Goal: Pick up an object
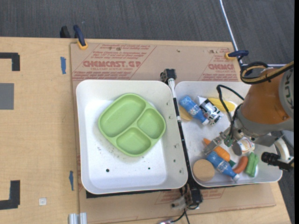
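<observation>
I've got the fingers [227, 139] down inside the right bin [275, 176], low among the clutter, but the wrist blocks them, so I can't tell how far open they are or whether they hold anything. Nearest pick is the carrot [217, 146], touching the fingers on their left, long axis running left-right, slightly tilted. A blue bottle [221, 164] lies just below the carrot, wooden disc [203, 170] further left.

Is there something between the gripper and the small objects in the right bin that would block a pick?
Nothing visible blocks it. The gripper is already low among the clutter in the right white bin, beside the orange carrot-shaped toy and the blue bottle.
</observation>
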Tool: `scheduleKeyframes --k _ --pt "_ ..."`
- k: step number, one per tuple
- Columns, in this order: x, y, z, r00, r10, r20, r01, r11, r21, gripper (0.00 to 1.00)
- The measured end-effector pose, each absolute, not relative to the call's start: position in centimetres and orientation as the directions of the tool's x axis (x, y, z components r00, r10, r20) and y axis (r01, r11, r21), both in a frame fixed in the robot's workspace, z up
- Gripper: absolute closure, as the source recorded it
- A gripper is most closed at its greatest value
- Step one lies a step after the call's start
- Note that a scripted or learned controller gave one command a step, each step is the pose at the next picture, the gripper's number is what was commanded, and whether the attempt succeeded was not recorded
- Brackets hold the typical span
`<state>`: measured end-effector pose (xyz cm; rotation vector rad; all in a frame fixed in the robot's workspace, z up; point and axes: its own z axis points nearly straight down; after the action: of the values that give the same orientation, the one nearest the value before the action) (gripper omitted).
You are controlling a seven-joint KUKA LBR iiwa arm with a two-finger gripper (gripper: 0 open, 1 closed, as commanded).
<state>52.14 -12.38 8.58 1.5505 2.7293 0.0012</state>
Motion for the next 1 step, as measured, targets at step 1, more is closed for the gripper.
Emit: scheduleKeyframes --k 1 --pt "52.33 -12.39 9.70 -0.511 0.860 -0.006 0.860 0.511 0.007 1.00"
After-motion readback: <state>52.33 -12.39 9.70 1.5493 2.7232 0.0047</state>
